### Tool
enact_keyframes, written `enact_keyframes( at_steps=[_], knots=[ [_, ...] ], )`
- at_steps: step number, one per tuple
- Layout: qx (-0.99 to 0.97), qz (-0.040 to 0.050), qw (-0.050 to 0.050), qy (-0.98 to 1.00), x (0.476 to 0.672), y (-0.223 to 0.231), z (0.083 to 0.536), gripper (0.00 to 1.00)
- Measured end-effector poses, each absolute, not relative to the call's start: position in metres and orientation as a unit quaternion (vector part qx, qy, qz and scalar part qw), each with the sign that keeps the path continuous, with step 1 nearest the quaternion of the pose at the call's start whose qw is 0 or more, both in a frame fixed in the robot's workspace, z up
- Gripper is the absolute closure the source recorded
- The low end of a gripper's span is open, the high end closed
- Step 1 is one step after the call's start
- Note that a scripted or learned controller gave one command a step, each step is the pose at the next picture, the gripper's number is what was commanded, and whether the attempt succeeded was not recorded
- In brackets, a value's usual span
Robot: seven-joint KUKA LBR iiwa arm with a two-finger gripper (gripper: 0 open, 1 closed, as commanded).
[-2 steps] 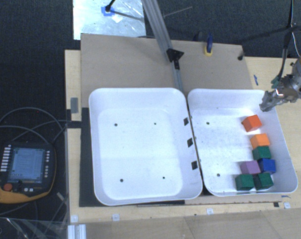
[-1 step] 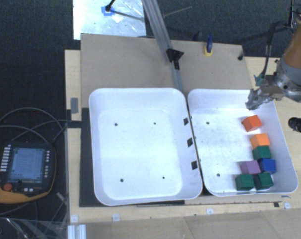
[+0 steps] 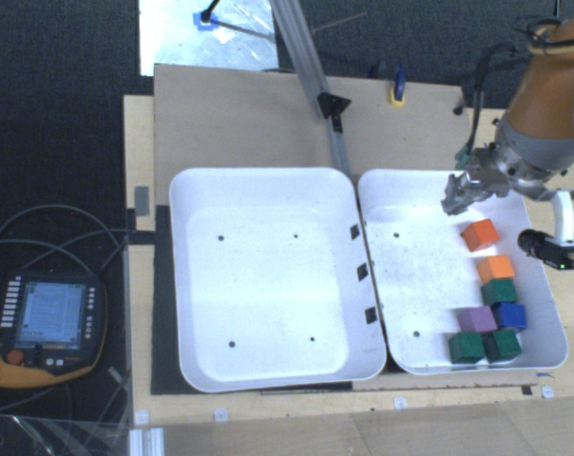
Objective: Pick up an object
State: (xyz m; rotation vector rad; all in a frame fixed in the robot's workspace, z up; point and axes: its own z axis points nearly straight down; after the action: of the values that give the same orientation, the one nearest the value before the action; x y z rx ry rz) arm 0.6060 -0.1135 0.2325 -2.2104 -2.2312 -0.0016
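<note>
Orange block (image 3: 479,235) (right bin (image 3: 430,283)) lies just beside the pincer (image 3: 460,196).

Robotics lab: teach pendant (image 3: 42,329), bins (image 3: 264,275)

even overhead light, white bins (image 3: 268,183) nearly blown out, faint shadows, slightly soft focus, perhaps mild edge distortion

Two white bins (image 3: 268,183) sit side by side on the table (image 3: 239,122). The right-hand one holds seven blocks: two orange (image 3: 479,235), three green (image 3: 466,348), one blue (image 3: 511,315) and one purple (image 3: 476,319).
</note>
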Motion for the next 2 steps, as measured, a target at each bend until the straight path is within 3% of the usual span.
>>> enact_keyframes(
  at_steps=[2],
  knots=[
    [-0.703, -0.0013, 0.001, -0.711, 0.58, 0.007, 0.233, 1.0]
  ],
)
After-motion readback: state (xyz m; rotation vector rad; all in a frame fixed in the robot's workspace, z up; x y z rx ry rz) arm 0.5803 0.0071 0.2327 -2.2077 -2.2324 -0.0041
